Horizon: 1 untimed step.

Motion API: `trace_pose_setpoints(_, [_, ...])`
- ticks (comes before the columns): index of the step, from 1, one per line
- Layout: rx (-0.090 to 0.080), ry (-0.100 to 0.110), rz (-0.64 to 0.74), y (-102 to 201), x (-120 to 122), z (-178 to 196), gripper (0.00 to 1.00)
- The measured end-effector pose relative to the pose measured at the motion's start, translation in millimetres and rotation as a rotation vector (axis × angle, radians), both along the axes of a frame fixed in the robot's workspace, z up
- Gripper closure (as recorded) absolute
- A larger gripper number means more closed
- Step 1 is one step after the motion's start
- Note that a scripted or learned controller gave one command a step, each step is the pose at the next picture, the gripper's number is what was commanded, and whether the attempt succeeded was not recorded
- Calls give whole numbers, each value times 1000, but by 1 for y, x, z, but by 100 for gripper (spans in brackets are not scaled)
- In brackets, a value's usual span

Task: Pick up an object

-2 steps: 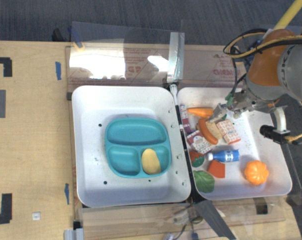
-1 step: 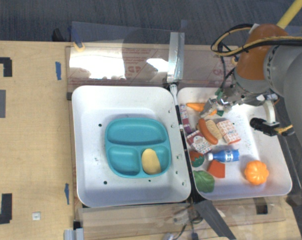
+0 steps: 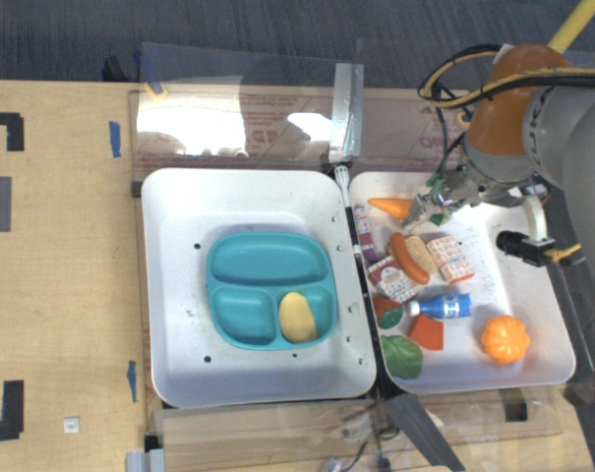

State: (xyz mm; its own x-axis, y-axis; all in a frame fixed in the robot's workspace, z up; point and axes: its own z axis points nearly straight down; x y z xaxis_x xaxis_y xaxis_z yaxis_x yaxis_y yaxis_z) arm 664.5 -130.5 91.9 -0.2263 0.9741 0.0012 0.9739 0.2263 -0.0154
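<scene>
I have the pincer (image 3: 433, 207) low in the right bin (image 3: 543, 362), toward its twelve o'clock rim; how far it is open I cannot tell. Just at its nine o'clock lies a carrot (image 3: 390, 206), smooth orange cone, long axis three-to-nine, tip pointing nine. Toward six sit a sausage (image 3: 413, 256), a printed carton (image 3: 450, 259), a blue-capped bottle (image 3: 441, 308). The left bin (image 3: 179, 362) carries a teal sectioned tray (image 3: 248, 264) with a yellow potato (image 3: 297, 317).

A light wooden bench (image 3: 51, 293) marked with black tape stands on dark grey carpet (image 3: 228, 8).
</scene>
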Motion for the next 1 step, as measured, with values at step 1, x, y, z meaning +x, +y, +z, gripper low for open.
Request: trace_pose_setpoints(1, [1, -3, -133, 70, 1, 89, 100])
